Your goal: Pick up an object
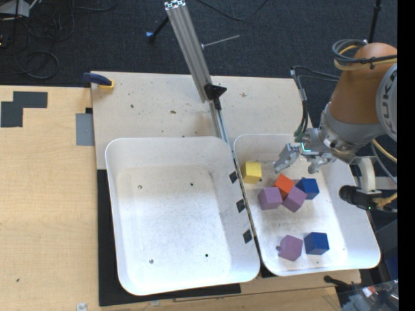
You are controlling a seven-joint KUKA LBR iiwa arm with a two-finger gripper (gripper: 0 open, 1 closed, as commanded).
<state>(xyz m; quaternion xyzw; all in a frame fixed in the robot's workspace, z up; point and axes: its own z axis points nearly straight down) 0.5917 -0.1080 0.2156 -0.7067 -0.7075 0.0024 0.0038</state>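
Observation:
The right bin (363, 248) holds several small blocks. A yellow cube (252, 171) lies near its left wall. An orange cube (284, 184), two purple cubes (270, 197) (294, 199) and a blue cube (308, 187) sit bunched in the middle. Another purple cube (290, 247) and a blue cube (316, 243) rest nearer the front. My gripper (299, 162) hangs above the far part of this bin, just beyond the orange and blue cubes. Its fingers are spread open with nothing between them.
The left bin (130, 238) lies beside the right one, with black clips along the shared wall. A slanted aluminium bar (194, 57) rises behind the bins. A small blue and yellow object (98, 80) lies at the bench's far left corner.

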